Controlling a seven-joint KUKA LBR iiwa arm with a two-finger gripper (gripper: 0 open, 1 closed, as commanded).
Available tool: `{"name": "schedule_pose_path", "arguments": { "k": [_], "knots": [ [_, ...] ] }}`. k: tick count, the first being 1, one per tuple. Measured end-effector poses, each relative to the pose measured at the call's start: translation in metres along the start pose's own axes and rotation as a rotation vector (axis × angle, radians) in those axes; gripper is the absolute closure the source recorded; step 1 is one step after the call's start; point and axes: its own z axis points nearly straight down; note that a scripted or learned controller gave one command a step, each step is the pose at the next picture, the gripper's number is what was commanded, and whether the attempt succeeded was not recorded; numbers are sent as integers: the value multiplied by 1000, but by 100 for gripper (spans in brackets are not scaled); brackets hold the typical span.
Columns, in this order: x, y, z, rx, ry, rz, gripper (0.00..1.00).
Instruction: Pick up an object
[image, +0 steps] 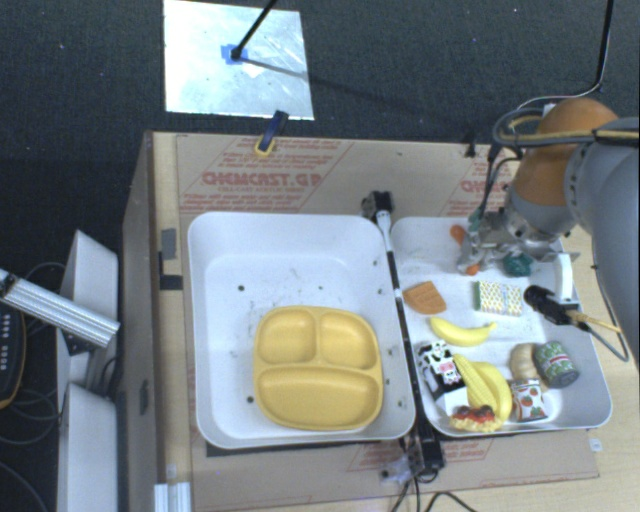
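My gripper (472, 262) hangs low over the far end of the right bin (600, 400), below the grey arm with its orange band. A small orange thing (457, 232) lies just left of it and a teal thing (517, 265) just right of it. Nearer in the same bin lie an orange wafer (425, 297), a patterned pale block (499, 297), a single banana (462, 330), a black-and-white cow figure (434, 365), a banana bunch (485, 385), a brown lump (523, 358), a dark can (556, 363) and a red-and-white carton (531, 400).
The left bin (230, 260) holds a yellow divided plate (318, 367) in its near half. Between the bins runs a raised divider (393, 290). Both bins rest on a cardboard sheet (300, 170).
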Motion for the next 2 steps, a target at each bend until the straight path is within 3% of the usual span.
{"name": "schedule_pose_path", "arguments": {
  "k": [1, 2],
  "knots": [
    [73, -37, -116, -8, 2, -1, 100],
    [108, -83, -135, -4, 2, 0, 100]
  ]
}}
